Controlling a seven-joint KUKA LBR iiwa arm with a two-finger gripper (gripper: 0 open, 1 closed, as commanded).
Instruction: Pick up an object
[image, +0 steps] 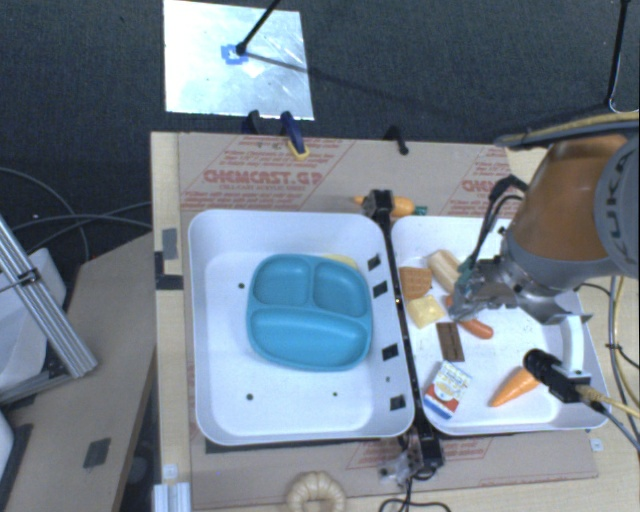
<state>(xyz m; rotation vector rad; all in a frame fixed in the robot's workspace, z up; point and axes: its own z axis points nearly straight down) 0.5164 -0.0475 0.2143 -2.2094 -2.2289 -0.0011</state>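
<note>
Camera view looks down at a slant on the surface (250, 165), which bears two shallow white bins side by side. The left bin (215, 300) carries a blue divided plate (305, 310) near its middle. The right bin (500, 420) holds the small things: a tan block (415, 281) and a pale roll (444, 265) near its far left corner, a yellow piece (423, 311) beside them, a brown bar (451, 341), a small printed carton (447, 388) near the near left corner, and an orange carrot (512, 387) toward the near edge. The arm (570, 215) reaches in from the right, its claw (467, 300) low over a red-orange sausage-like piece (477, 328) (touching or just above, I cannot tell). Whether the claw is spread or pressed together cannot be told.
</note>
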